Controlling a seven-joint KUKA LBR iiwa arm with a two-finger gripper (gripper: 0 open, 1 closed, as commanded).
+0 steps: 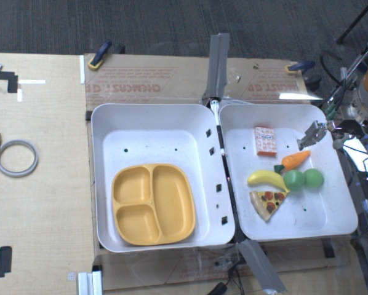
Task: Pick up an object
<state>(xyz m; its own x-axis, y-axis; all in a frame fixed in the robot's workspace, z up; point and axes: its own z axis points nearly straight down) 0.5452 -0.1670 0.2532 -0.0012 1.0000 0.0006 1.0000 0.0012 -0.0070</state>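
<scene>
Your grey two-finger gripper (pixel 309 135) sits near the right bin's (pixel 332 226) far right wall, arm cut off; its opening is too small to judge. Just below it, the orange toy carrot (pixel 296 159) lies slanting, tip up-right. Cardboard-covered bench (pixel 42 226), dark carpet beyond.

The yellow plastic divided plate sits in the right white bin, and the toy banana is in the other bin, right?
Not quite. The camera view shows the yellow plastic divided plate in the left white bin. The toy banana is in the other bin, the right white bin.
</scene>
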